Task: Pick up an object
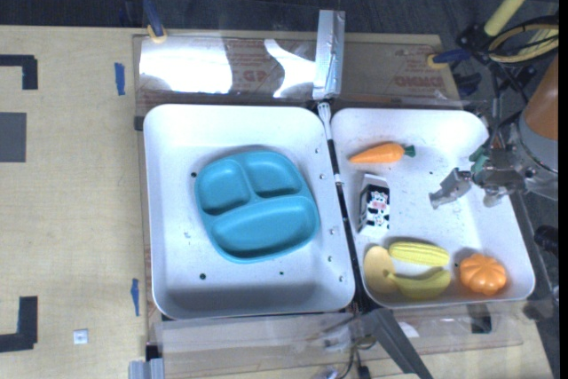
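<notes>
While your grey arm with the orange band [543, 115] enters from the right edge of the frame, its two-finger gripper [468, 189] sits low over the right-hand shallow white bin [444, 124], in that bin's right middle. You will see one metal finger [450, 187] angled toward the frame's left and another [493, 195] just right of it; the pair stand spread apart with nothing between them. Candidate objects all lie apart from the gripper: an orange plastic carrot with a green top [380, 153] toward the bin's upper left, a small black-and-white carton [376, 205] at its left middle, a yellow toy corn cob [418, 254] resting on a yellow banana [404, 278] along the lower edge, and a small orange pumpkin [483, 273] at lower right. Your left-hand shallow white bin [169, 191] holds a blue three-compartment plastic tray [256, 204].
</notes>
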### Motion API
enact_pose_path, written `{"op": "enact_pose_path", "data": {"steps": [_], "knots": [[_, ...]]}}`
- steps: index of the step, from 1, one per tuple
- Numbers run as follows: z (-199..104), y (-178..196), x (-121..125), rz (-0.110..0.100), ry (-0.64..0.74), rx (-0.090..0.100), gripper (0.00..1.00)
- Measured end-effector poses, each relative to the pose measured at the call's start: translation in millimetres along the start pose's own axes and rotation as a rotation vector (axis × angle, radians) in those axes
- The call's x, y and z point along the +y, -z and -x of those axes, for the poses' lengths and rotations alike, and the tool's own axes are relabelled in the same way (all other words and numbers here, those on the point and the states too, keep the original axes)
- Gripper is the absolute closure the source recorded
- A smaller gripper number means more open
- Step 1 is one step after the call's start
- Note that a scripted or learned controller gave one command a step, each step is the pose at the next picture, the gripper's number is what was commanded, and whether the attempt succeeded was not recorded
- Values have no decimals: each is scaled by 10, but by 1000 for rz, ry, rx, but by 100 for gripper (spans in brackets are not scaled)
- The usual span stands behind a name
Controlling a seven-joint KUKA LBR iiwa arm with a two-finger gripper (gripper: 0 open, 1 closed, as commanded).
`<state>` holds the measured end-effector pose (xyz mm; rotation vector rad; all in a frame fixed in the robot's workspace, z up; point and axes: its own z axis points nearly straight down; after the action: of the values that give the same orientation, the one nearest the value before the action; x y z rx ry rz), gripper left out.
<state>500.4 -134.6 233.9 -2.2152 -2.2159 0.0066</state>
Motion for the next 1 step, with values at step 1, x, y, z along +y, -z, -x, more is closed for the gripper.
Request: {"op": "enact_pose_path", "data": {"steps": [1], "knots": [[-346, -766, 347, -2, 258, 0, 0]]}}
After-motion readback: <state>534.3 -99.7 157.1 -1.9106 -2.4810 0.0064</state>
